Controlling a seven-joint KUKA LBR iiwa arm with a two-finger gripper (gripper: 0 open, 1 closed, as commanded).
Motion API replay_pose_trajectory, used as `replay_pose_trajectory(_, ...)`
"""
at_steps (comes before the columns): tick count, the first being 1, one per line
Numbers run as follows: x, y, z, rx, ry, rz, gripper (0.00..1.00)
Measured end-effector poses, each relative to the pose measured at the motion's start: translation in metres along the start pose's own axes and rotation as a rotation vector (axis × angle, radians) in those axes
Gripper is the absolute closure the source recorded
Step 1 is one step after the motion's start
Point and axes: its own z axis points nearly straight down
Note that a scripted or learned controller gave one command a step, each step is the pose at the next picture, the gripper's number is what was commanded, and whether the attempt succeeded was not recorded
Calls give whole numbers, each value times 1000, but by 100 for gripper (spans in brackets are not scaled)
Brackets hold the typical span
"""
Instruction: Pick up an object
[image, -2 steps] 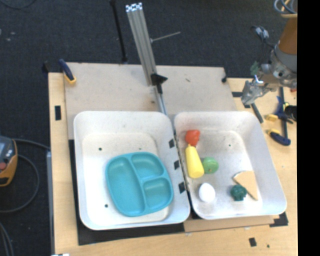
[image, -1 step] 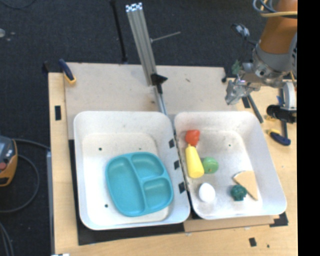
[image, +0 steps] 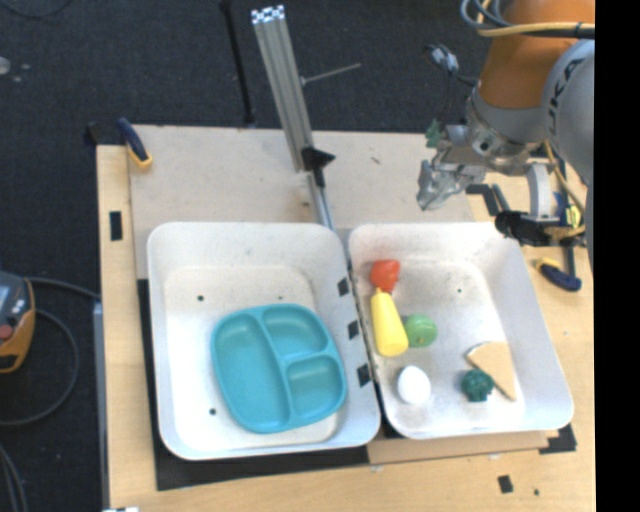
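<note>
- Hovering above the bench behind the right bin, the gripper is carrying nothing; whether its claw is spread is unclear.
- Yellow object is lying in that bin, beside a green ball.

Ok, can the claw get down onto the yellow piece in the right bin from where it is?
Probably yes. The claw hangs above the right bin's far rim, and the yellow piece lies uncovered, though the red piece and green ball crowd it.

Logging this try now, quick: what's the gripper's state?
Gripper: cannot be told; it hangs above the bench behind the right bin, nothing visibly held.
</note>
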Motion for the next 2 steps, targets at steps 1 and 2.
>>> replay_pose_trajectory(1,59,-11,17,2,0,0,100)
replay_pose_trajectory(2,109,-12,18,1,0,0,100)
